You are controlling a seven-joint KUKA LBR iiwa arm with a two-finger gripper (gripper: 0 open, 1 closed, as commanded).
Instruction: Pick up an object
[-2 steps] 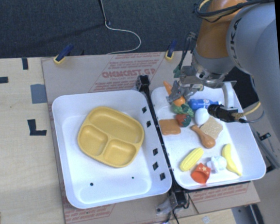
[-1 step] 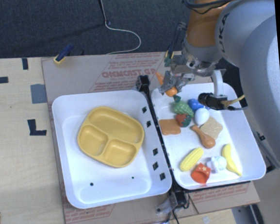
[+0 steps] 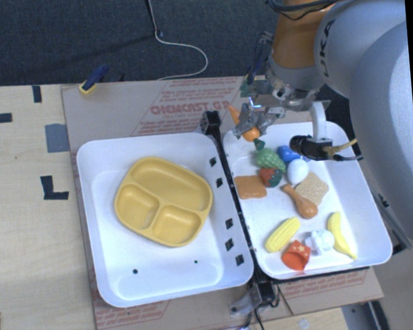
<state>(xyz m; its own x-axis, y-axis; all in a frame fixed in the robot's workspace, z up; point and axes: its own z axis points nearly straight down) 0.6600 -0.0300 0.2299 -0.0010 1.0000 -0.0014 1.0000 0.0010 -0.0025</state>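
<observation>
Two white bins sit side by side on the counter [image 3: 24, 212]: the left bin [image 3: 97, 228] carries one yellow divided plate [image 3: 164, 200], and the right bin [image 3: 372, 211] carries the toy food I have to choose from. My pincer [image 3: 250, 124] hangs over the far left corner of the right bin, right at an orange piece [image 3: 252, 131], but I cannot tell whether its fingers are apart or together, nor whether they have anything. In that bin I count one green leafy toy [image 3: 268, 158], one blue piece [image 3: 289, 152], one white egg [image 3: 297, 170], one red bit [image 3: 271, 178], one orange-brown slab [image 3: 251, 187], one drumstick [image 3: 301, 200], one tan slice of bread [image 3: 312, 186], one corn cob [image 3: 281, 234], one banana [image 3: 340, 235], one red strawberry-like piece [image 3: 296, 255] and one small white lump [image 3: 319, 242]. All look like light, hollow, stiff plastic, so I judge weight no trouble and slipperiness the real risk. The rounded egg and banana would likely squirt out; I would rather take the corn cob across its middle, or the drumstick by its narrow shaft.
</observation>
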